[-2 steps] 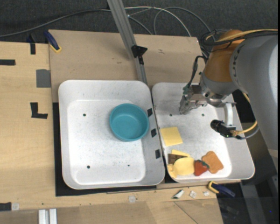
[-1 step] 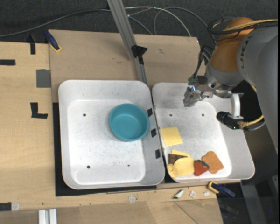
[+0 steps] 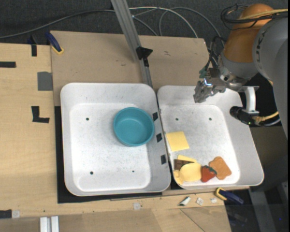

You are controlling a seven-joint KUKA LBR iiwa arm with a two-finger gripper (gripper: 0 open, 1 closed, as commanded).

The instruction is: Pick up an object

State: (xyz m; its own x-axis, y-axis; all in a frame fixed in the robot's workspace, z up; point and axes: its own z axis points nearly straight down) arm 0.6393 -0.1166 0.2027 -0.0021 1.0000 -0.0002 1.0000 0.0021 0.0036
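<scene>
Clustered toys (image 3: 201, 169), shapes indistinct

The arm (image 3: 251, 37) reaches in, end effector (image 3: 202, 94) pointing down.

Two bins side by side on the bench (image 3: 19, 144). In the left bin (image 3: 77, 178): a bowl (image 3: 133, 126), right of centre, near the wall shared with the right bin (image 3: 241, 144). In the right bin: a square slab (image 3: 177, 141) by the left wall; at the near edge, a wedge (image 3: 185, 159), a round piece (image 3: 190, 172), a small piece (image 3: 208, 174) and a flat piece (image 3: 220, 167), clustered left to right. Above that bin's far edge, the hand (image 3: 201, 94).
</scene>
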